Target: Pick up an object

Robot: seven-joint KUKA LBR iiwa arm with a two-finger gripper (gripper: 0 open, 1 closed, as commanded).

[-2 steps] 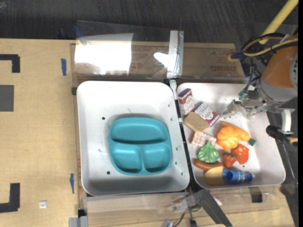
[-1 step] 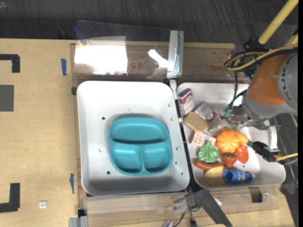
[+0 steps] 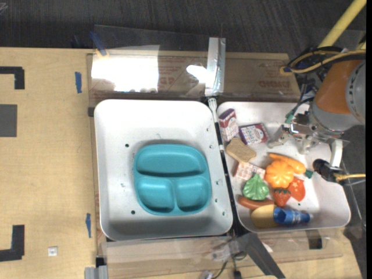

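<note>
The right bin (image 3: 337,205) holds a heap of toy foods. An orange pumpkin-like piece (image 3: 280,173) lies in the middle, with an orange carrot (image 3: 287,159) just above it and red pieces (image 3: 296,189) to its right. A green vegetable (image 3: 256,188), a red sausage (image 3: 251,202), a yellow piece (image 3: 263,215) and a blue bottle (image 3: 292,216) lie toward the front. A small carton (image 3: 228,122), a purple-white packet (image 3: 253,133) and a tan slice (image 3: 240,150) sit at the back left. My gripper (image 3: 302,137) hovers over the bin's back right, just above the carrot, with nothing seen in it.
The left bin (image 3: 110,156) holds a teal divided tray (image 3: 171,178). A pink-white packet (image 3: 249,170) lies by the wall between the bins. A clear plastic sheet and a metal bracket (image 3: 215,65) stand behind the bins. Cardboard covers the bench on the left.
</note>
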